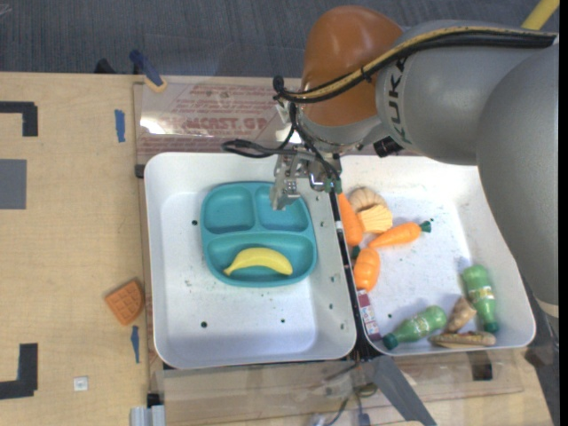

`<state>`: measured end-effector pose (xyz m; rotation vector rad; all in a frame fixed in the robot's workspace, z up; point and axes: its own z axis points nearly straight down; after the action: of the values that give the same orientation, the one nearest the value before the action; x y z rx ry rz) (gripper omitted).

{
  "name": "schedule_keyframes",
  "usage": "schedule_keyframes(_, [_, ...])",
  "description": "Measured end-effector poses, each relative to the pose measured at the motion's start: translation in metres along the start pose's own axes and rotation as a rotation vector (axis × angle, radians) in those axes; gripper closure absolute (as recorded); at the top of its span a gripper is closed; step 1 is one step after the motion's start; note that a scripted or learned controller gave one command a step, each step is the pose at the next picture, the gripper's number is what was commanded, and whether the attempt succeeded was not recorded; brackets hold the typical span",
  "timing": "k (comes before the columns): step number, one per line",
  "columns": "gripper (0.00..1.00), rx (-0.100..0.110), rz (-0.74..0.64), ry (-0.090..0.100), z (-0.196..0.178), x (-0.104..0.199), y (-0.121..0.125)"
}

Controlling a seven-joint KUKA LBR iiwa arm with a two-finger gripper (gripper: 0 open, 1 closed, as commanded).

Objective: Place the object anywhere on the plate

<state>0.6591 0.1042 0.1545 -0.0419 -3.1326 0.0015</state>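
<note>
Claw [286, 193] hovers over the upper right compartment of the teal divided plate [219, 213] in the left bin [177, 309], and whether its fingers are apart or closed can't be told from here. Just below the claw, a yellow banana [258, 261] lies in the plate's big lower compartment. Off to its right, carrots [404, 234] and green bottles [424, 324] sit in the right bin [506, 238]
</note>
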Motion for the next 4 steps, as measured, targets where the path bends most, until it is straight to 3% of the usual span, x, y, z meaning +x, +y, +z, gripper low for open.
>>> schedule_keyframes(1, [1.0,-0.002,-0.196,-0.011,-0.005,0.014,0.0])
schedule_keyframes(2, [1.0,-0.002,-0.212,-0.015,0.0,0.005,0.008])
schedule_keyframes(3, [1.0,-0.003,-0.033,-0.012,-0.002,0.012,0.019])
schedule_keyframes(4, [1.0,-0.002,-0.156,-0.011,0.019,0.028,0.011])
